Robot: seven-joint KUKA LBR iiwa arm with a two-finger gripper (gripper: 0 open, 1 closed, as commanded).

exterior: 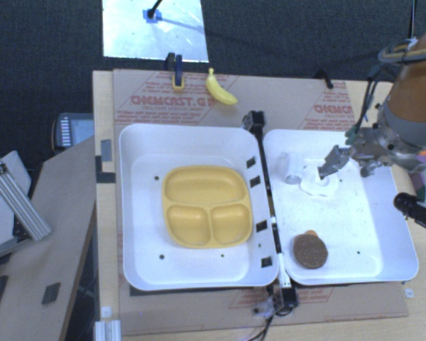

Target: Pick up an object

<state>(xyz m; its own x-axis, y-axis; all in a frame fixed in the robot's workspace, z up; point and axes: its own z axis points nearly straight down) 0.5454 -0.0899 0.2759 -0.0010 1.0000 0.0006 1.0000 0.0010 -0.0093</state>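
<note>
My gripper (332,165) hangs over the upper middle of the right bin (383,261), reaching in from the right. Just below and left of its tip lies a small white object (317,185) on the bin floor; I cannot tell whether the two touch. A pale grey, partly see-through item (286,169) lies to the left of that, near the bin's left wall. A round brown disc (310,251) sits near the front left corner of the right bin, well apart from the gripper.
The left bin (138,190) holds a yellow divided plate (204,206) at its middle. A toy banana (220,89) and a yellow-and-black clamp (177,73) lie on the board behind the bins. A black divider strip (264,190) runs between the bins.
</note>
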